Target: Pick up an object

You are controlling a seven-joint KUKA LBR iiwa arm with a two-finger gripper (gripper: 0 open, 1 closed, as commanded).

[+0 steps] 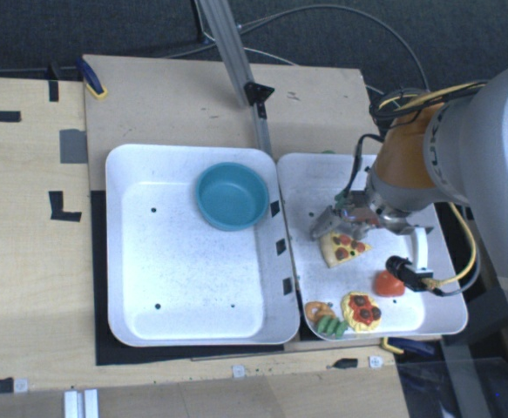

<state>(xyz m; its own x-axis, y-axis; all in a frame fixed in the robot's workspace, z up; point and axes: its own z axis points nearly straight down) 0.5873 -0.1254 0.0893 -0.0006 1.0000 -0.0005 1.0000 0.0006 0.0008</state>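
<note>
On the tan counter (pixel 166 103) I see two shallow white bins; the left bin (pixel 149 303) holds a round blue bowl (pixel 232 196). My grey arm (pixel 445 146) bends down into the right bin (pixel 310 181), gripper (pixel 345 226) just above a toy pizza slice (pixel 342 249). I cannot tell its opening.

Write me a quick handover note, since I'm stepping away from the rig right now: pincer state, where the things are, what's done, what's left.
Pincer: low in the right bin, directly over the pizza slice; whether it grips anything cannot be told.
Right bin also holds a red piece, a round pizza toy and a green-and-orange piece along the near edge.
Left bin: blue bowl at its far right corner.
Done: the arm has reached the slice.
Left: no object visibly lifted; a confirmed grasp and lift remain.
</note>
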